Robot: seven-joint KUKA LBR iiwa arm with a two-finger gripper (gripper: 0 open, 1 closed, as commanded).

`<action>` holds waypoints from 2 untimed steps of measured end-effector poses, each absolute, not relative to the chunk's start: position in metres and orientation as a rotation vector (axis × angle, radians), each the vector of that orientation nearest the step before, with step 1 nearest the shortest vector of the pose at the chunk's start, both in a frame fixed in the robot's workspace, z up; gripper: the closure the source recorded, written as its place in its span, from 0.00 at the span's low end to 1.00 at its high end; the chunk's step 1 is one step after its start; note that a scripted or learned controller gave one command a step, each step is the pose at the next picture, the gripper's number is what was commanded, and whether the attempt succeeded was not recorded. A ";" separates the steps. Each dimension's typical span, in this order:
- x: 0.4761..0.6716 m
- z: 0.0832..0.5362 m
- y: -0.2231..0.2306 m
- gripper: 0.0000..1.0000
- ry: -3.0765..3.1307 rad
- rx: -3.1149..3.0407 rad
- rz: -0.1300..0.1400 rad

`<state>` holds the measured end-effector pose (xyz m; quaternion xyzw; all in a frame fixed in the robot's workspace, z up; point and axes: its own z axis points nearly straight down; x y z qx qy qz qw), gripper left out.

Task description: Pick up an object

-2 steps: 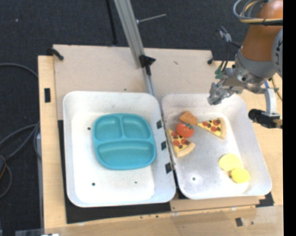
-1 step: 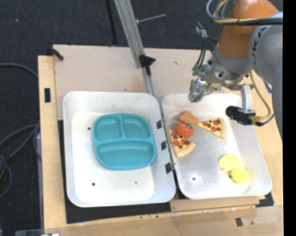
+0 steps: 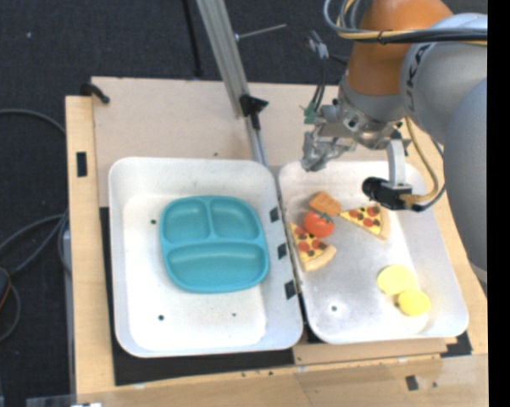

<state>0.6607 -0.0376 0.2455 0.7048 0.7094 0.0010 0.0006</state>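
Two pizza slices, tomato and yellow discs lying in right bin, gripper hovering above, seemingly closed, holding nothing; no readable writing.

Even overhead light, slightly soft focus

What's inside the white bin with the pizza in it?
In the right bin: two pizza slices, a red tomato touching an orange piece, and two yellow discs. The tomato hides part of one slice.
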 end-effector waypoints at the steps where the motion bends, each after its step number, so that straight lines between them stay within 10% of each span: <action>1: 0.673 0.247 0.021 1.00 2.230 2.212 0.004; 2: 0.667 0.238 0.070 1.00 2.230 2.214 -0.001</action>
